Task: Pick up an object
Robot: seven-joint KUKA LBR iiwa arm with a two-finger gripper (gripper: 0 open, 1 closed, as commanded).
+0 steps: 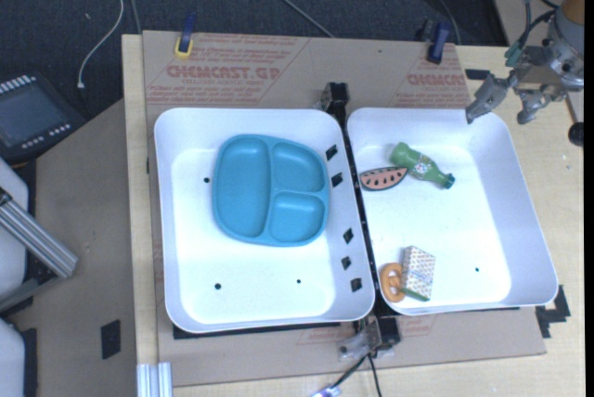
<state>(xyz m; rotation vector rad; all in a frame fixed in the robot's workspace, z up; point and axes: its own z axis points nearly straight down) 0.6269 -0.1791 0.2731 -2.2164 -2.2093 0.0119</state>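
In the right bin [501, 200] lie a green bottle [419, 165], a watermelon slice [379, 178] beside the divider, an orange pretzel [393, 281] and a patterned packet [419, 272] near the front. My gripper [505, 106] hangs above the right bin's far right corner, open, with nothing between its fingers. It is well apart from every object.
The left bin [186, 247] holds a blue divided plate [271, 189]. Black clips run along the wall between the bins. Cables trail on the dark floor behind the bench, and blue clamps [187, 37] grip the board's far edge.
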